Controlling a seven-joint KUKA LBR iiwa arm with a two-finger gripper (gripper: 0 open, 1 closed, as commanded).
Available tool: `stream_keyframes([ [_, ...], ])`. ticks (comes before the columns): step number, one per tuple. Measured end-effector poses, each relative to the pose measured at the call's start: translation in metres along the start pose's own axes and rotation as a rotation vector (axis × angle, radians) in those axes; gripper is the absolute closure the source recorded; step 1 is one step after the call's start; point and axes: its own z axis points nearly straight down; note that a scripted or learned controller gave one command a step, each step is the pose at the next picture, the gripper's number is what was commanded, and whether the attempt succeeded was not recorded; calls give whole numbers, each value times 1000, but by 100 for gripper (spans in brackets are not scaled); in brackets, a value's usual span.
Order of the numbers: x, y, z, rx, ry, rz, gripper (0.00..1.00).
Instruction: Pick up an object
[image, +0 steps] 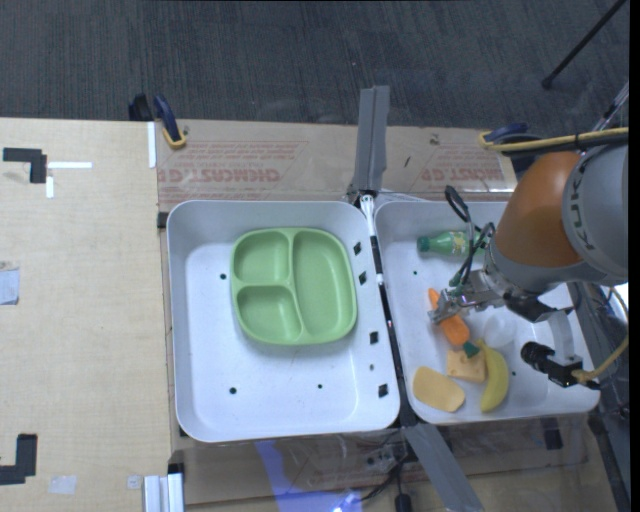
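Carrot (453, 329), small and orange, lies in the right bin (405, 300), its long axis slanting from upper left to lower right; which end is the tip I cannot tell. The gripper (452, 302) hangs right over it, touching or nearly so. Around it in that bin sit a green bottle (443, 241) lying on its side with its cap pointing left, a yellow banana (494, 381) standing roughly top to bottom, a tan wedge (466, 364) and a pale yellow piece (438, 389). The left bin (200, 400) holds a green divided plate (294, 285), three compartments.
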Motion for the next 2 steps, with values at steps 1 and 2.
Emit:
stream_keyframes([
  [1,-33,-26,0,0,1,306,100],
  [2,60,25,-131,-1,-1,301,100],
])
